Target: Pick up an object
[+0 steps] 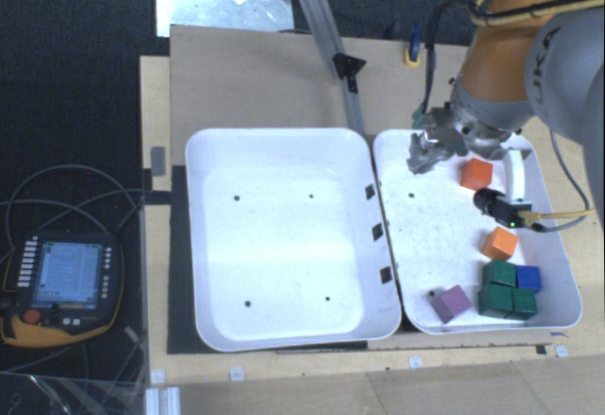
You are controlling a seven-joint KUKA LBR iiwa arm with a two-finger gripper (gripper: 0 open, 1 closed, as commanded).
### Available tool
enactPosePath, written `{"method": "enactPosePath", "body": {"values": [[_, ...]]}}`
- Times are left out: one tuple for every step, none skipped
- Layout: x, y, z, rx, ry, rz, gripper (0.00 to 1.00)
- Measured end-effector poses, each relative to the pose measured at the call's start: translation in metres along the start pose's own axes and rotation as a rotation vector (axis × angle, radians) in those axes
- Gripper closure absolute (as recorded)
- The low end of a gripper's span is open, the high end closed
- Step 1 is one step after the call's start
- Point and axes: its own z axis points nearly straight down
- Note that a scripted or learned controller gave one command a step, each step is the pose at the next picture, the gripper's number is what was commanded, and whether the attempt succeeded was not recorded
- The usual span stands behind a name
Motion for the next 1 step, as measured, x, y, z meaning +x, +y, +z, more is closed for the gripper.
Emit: {"method": "enactPosePath", "body": {"values": [[0.057,-0.0031,-0.0023,0.0,0.0,-0.002,1.0]]}}
